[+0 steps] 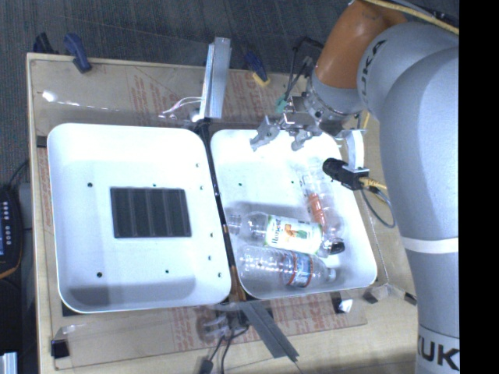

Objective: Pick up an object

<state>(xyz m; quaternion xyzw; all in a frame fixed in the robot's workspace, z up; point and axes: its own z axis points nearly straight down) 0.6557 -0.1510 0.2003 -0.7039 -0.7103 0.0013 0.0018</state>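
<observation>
Three clear plastic bottles lie in the right bin [257, 162]. One with a green, white and orange label [284, 233] lies across the bin's middle. A second with a blue and red label [287, 268] rests along the front wall. A third, smaller one with an orange label [318, 202] lies toward the right wall, pointing front to back. My gripper [281, 136] hangs over the back of this bin, open, with nothing between its fingers. It is well behind the bottles and apart from them.
The left bin [78, 170] has a dark ribbed rectangle [150, 212] on its floor. A metal post [215, 76] stands behind the divide between the bins. Blue clamps [78, 53] grip the bench's back edge.
</observation>
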